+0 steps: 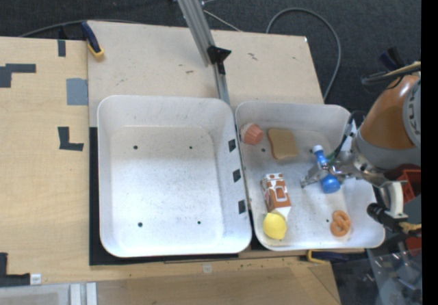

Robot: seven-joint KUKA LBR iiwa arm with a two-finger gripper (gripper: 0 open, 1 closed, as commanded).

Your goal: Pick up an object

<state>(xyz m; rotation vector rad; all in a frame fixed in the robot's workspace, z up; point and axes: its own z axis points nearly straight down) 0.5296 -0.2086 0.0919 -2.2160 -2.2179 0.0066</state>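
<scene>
Where pincer (321, 175) hovers, blue object (330, 184) crowds.

- I had the arm (391, 126) entering from the right edge of the frame, at mid-height.
- Its orange band showed at the right, with the grey wrist below it angled toward the lower left.
- The gripper (321, 172) sat right of centre, in the lower half of the frame, reaching leftward and down.
- I could not make out its finger spacing from this slant.
</scene>
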